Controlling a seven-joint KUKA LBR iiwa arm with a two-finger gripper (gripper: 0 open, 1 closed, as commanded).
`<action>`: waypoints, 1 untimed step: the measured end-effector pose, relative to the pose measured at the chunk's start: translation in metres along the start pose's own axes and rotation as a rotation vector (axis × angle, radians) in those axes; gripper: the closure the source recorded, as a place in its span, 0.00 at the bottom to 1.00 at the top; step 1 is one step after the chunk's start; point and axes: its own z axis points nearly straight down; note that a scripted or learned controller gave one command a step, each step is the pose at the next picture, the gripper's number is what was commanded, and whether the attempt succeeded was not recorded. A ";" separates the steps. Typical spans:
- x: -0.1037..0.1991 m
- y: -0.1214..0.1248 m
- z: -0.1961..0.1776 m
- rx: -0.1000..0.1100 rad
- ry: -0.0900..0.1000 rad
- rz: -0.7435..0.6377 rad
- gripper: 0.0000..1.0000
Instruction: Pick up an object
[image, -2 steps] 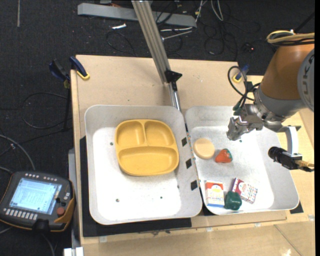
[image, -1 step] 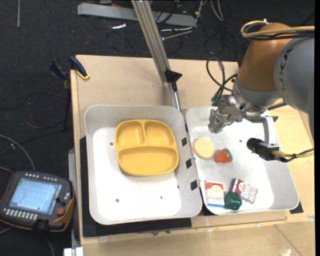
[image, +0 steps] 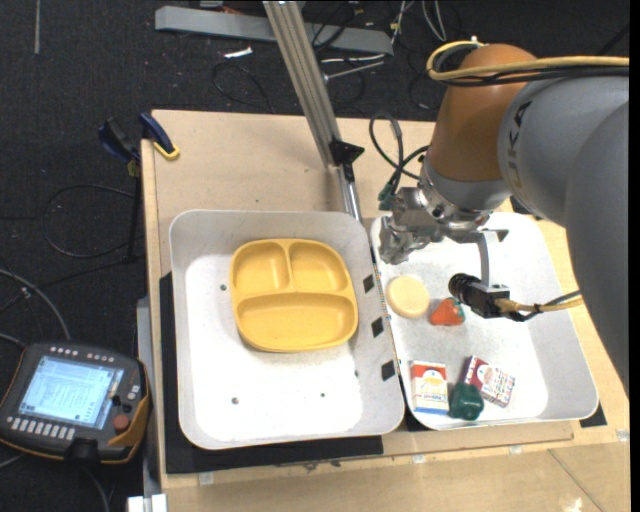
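Gripper poised just above pale round block in right bin; grip state impossible to tell; nothing lifted yet; strawberry just beside block; descent, grasp, lift remaining.

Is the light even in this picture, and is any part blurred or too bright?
Camera view: light is soft and fairly even; the yellow tray casts only a faint shadow on the left bin; the right bin looks bright but not washed out; the arm near the lens is slightly soft; small labels on the boxes are unreadable.
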 end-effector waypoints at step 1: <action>0.063 0.006 -0.003 -0.001 0.001 -0.001 1.00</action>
